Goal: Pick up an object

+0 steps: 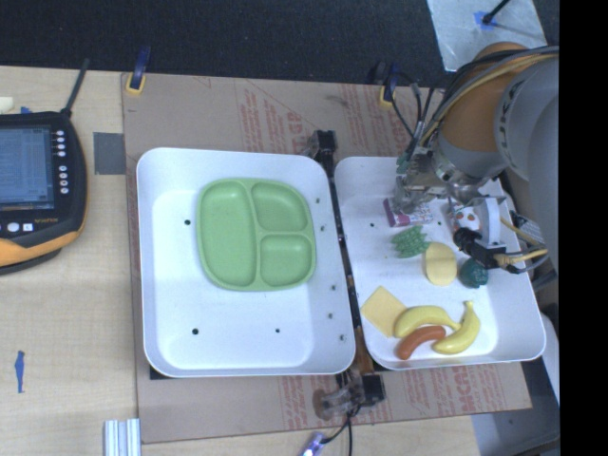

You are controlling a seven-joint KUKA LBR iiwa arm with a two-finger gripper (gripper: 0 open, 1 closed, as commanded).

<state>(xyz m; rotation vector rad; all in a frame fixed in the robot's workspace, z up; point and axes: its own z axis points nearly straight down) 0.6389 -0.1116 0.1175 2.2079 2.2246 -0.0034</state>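
Reaching down into the right bin point(532, 335), the hand point(410, 196) sits low over the far left part of it, and you are at the approach step of the pick; nothing is lifted yet, as far as the view lets you judge. Whether the hand is spread or closed you cannot tell from here, because the wrist and its cables cover it; nor can you tell if it has hold of anything.

The nearest thing is a small pink packet point(407, 215), lying just under and slightly nearer the camera than the hand, perhaps touching it; that looks like the likely target. Just beyond the packet, toward you, is a green leafy piece point(410, 243); a pale yellow lump point(440, 264) and a dark green ball point(473, 274) lie to the arm's side of that. Well apart from the hand, at the near end of the bin, lie a yellow slab point(382, 310), a sausage point(421, 341) and two bananas point(446, 329).

The next move calls for a short straight descent over the packet and a firm close; the packet is flat and thin, so it may slip out; check that it rises with the hand. The left bin point(171, 340), holding a green divided plate point(255, 234), lies well off to the other side.
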